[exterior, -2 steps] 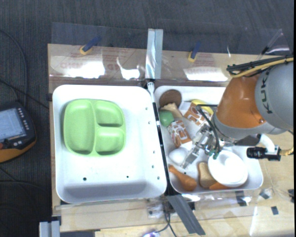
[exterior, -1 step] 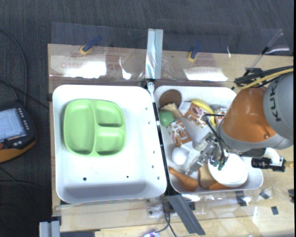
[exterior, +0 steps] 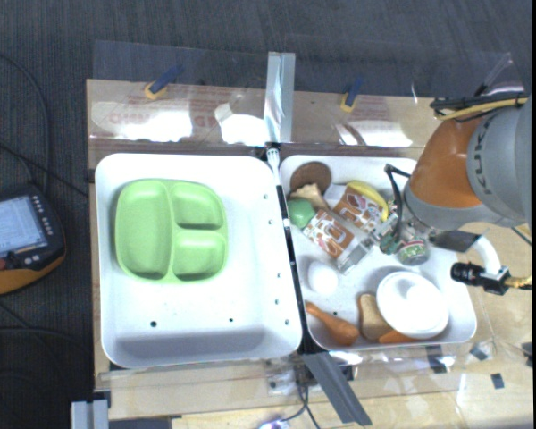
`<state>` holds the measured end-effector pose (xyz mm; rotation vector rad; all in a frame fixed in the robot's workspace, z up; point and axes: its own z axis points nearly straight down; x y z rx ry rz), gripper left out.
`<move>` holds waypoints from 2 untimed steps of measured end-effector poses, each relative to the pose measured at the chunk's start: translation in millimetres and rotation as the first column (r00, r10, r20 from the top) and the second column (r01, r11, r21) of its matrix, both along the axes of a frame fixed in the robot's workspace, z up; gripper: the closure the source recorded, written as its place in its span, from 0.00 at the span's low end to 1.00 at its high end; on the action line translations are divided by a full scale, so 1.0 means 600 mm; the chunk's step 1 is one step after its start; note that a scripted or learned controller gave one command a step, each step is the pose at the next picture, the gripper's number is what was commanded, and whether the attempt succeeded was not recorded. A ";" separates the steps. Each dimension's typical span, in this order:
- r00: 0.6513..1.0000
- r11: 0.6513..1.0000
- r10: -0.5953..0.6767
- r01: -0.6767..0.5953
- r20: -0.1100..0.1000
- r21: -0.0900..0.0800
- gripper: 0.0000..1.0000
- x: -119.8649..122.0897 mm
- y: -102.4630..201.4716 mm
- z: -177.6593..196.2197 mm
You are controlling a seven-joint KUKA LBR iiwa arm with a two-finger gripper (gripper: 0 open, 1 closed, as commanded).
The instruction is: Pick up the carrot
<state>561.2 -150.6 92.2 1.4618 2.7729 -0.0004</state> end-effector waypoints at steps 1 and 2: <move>0.997 0.998 -0.056 0.056 -0.043 0.000 0.00 0.136 0.045 0.002; 0.941 0.941 -0.339 0.339 -0.005 0.000 0.00 -0.100 -0.049 0.032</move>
